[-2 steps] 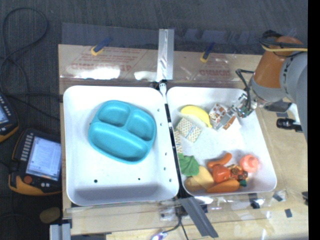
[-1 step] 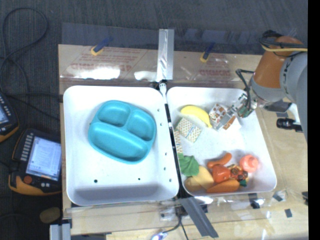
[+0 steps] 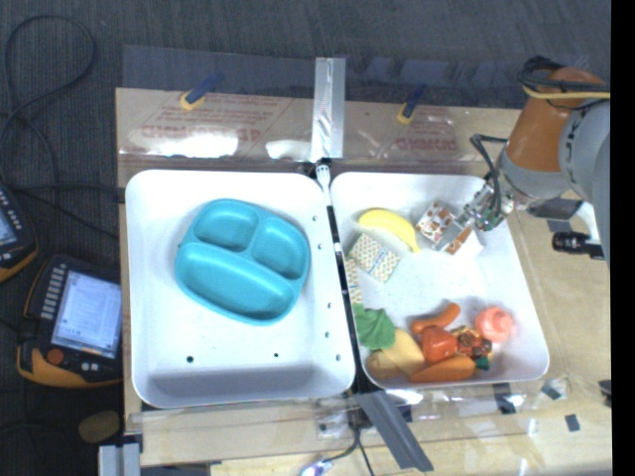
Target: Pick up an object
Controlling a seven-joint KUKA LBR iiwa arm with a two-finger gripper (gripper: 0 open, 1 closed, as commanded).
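My gripper (image 3: 464, 228) hangs low over the upper right part of the right bin (image 3: 524, 296), coming off the grey arm with the orange band (image 3: 541, 137). A small brown and white patterned item (image 3: 435, 222) lies right against its tip; whether it is gripped is unclear. Left of that lie a yellow banana-like piece (image 3: 388, 229) and a checked cracker-like piece (image 3: 375, 258). Along the front of this bin sit a green leafy piece (image 3: 372, 326), a red and orange cluster of toy food (image 3: 443, 343), an orange carrot-like piece (image 3: 443, 371) and a pink piece (image 3: 495, 323).
The left bin (image 3: 149, 345) holds a blue divided plate (image 3: 243, 259). A ridge (image 3: 337, 266) separates the two bins. Handheld devices and cables (image 3: 64, 315) lie off the bench at the left. Clamps and taped plastic (image 3: 248, 127) run along the back.
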